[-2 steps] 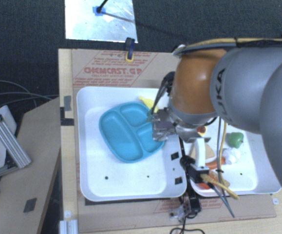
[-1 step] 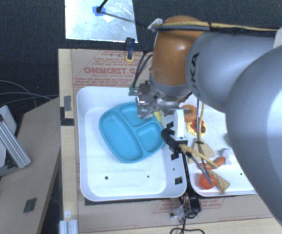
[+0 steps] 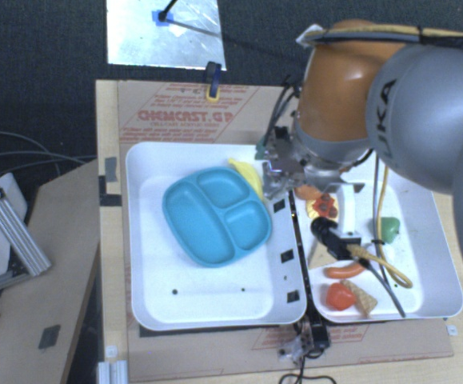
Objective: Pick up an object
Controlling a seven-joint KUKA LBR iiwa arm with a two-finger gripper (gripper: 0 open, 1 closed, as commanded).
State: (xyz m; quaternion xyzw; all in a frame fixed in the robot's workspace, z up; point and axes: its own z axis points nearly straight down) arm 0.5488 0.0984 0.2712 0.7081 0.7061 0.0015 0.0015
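Observation:
My gripper (image 3: 282,179) hangs below the big grey and orange wrist, over the wall between the two bins, at the far end. A yellow banana-like piece (image 3: 247,175) lies just left of it, against the blue divided plate (image 3: 215,215) in the left bin (image 3: 207,304). Right of the gripper, in the right bin (image 3: 435,282), lies a red and orange item (image 3: 324,206). Nothing can be seen held.
The right bin's near end holds a red tomato (image 3: 339,296), a sausage (image 3: 344,270) and a brown bread piece (image 3: 365,301). A green pepper (image 3: 389,229) sits toward its right side. Brown cardboard (image 3: 185,115) lies under the bins.

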